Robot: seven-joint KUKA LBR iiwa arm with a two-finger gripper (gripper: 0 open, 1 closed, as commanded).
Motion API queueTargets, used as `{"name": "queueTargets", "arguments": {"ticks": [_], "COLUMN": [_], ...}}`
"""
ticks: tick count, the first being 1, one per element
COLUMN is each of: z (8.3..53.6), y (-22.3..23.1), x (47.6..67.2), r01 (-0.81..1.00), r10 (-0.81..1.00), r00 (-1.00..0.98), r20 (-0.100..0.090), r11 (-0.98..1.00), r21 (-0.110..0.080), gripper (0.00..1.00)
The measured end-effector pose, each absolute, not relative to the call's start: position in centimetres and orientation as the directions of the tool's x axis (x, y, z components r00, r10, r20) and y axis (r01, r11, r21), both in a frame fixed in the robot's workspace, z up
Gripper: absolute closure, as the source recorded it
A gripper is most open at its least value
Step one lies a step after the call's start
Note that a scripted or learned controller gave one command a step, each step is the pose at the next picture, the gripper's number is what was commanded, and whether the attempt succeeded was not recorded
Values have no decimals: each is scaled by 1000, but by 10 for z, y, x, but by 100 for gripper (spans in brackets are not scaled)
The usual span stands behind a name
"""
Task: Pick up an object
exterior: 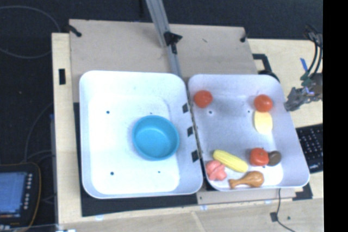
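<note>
The claw [302, 94] sits at the right edge of the scene, just outside the right rim of the right bin [234, 117], level with that bin's upper half; it appears as a small dark, blurred cluster of metal and wiring, and whether it is spread or closed cannot be told. Nothing can be made out between its tips, and it does not appear to touch any of the toys. All the pickable things lie inside the right bin. Nearest the claw is a red tomato [263, 102] in the bin's upper right part, a short way inward from the claw, with a pale yellow piece [263, 123] just below it, touching or nearly so. A second red-orange ball [203, 98] lies in the bin's upper left corner, well apart from the claw. Along the bin's lower edge lie a yellow corn cob [230, 161], tilted, a pink toy [216, 170] at the lower left corner, a brown drumstick [247, 180] beside it, and another red tomato [259, 156] touching a small dark brown piece [274, 158] toward the lower right. The left bin [109, 95], adjoining the right bin's left wall, holds a blue bowl [156, 137] upright near its middle. Both bins rest on the bench [228, 38].
</note>
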State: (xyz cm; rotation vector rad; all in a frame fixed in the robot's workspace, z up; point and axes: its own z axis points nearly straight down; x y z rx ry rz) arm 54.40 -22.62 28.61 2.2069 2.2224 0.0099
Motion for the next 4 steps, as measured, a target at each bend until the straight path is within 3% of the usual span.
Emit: {"name": "queueTargets", "arguments": {"ticks": [2,4], "z": [256,253], "y": [-126,-36], "x": [571,596], "r01": [1000,1000], "r10": [1000,1000], "r00": [-8,-8], "r20": [1,1], "r11": [8,8], "r21": [-1,1], "gripper": [100,100]}}
